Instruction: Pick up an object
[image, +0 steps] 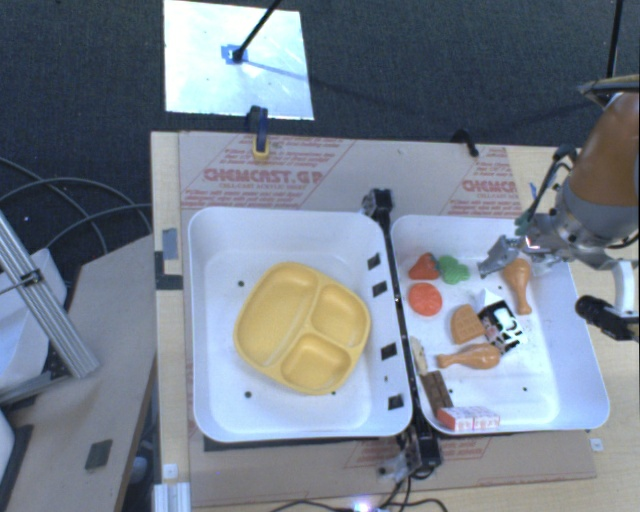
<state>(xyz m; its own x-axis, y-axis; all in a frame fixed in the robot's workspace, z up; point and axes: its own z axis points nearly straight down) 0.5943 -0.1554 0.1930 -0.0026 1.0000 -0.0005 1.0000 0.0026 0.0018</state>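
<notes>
In the camera view, you are looking at the arm (605, 170) reaching in from the upper right of the frame. Its gripper (505, 255) is hanging over the upper part of the right bin (580, 400). You cannot tell from this angle whether it is spread or closed, and nothing is showing as held in it.

The candidates are all lying in that right bin. A pale drumstick (517, 280) is sitting just below the gripper, the closest thing to it. To the left of it you are seeing a red wedge (425, 267) touching a green piece (453, 269), with an orange disc (425, 299) just under them. Toward the middle, a tan bread piece (466, 323) is lying against a black-and-white item (500, 325), and a second drumstick (470, 357) is resting just below both. A brown bar (433, 388) and a red-and-white box (468, 419) are lying along the lower left edge. In the left bin (215, 300), a yellow divided plate (300, 328) is sitting alone.

Judging by this, you are watching the approach step, with the grasp not yet made. The next move is probably calling for a descent centred on one piece, most likely the nearby drumstick. It is rounded and may be slipping sideways if the closure lands off-centre.
</notes>
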